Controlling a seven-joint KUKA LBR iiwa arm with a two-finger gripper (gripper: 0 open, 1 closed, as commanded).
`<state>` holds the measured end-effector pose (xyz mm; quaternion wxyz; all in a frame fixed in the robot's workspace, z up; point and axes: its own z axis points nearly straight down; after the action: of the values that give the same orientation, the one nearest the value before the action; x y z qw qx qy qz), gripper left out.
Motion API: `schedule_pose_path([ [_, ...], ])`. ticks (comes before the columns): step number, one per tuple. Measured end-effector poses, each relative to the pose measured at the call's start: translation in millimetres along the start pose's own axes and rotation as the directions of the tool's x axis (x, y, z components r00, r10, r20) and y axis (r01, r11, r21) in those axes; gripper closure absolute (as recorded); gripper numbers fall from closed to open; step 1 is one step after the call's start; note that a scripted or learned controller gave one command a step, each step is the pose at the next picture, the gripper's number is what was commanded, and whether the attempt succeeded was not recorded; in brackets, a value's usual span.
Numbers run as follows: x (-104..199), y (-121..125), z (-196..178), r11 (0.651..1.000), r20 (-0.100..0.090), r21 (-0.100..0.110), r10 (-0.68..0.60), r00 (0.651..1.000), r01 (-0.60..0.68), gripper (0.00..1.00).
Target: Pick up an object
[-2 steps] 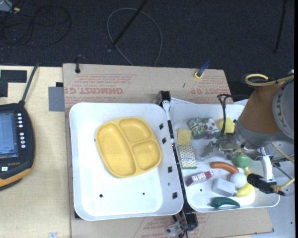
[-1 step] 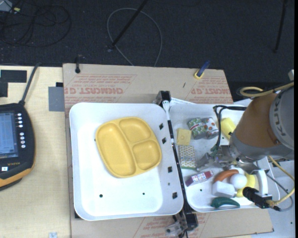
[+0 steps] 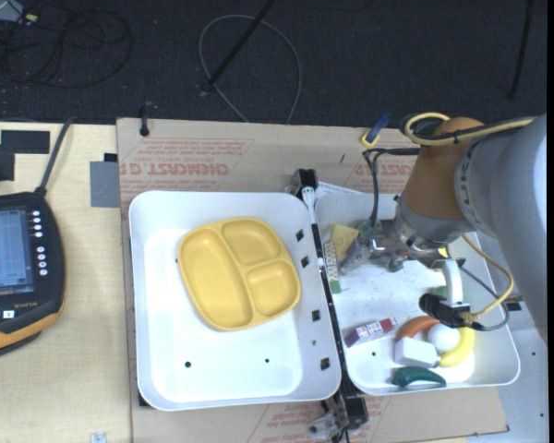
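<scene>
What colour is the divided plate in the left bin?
Yellow; the divided plate shows plainly in the camera view.

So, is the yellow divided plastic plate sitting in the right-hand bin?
No, the yellow divided plastic plate lies in the left white bin.

Robotics lab: grey arm [image 3: 499,183] over two white bins [image 3: 157,340] on cardboard-covered bench, control pendant [image 3: 14,261] at left, loose cables [image 3: 249,53] on dark floor.
</scene>
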<state>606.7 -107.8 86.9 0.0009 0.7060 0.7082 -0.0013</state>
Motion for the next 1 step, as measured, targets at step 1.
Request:
schedule_pose_path([
  [1, -32.9, 8.3, -94.3, 1.000, -0.001, -0.005, 0.005, 1.000, -0.005, 0.00],
])
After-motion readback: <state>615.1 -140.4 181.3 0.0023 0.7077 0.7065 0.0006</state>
